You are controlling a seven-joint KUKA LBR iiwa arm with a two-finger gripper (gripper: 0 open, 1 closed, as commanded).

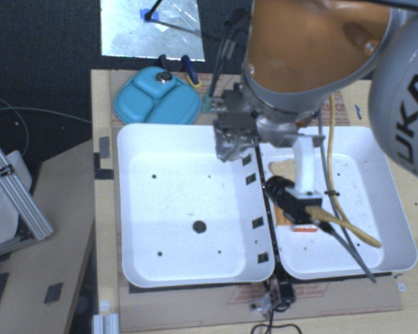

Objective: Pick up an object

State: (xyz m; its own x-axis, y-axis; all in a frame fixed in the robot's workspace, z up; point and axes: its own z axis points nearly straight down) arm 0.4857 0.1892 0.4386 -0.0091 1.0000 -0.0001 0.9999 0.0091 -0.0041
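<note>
Partly hidden, the object (283,166) looks flat and tan.

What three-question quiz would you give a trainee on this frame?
1. True or false: the blue container lies inside the left bin.
2. Pick one. The end effector hangs over: A) the left bin's front left corner; B) the left bin's back right corner, by the seam between the bins; C) the blue container.
3. Fill in: the dark round mark is on the floor of the ___ bin.

Key: 1 false, it sits on the bench behind that bin. 2 B. 3 left.
</note>
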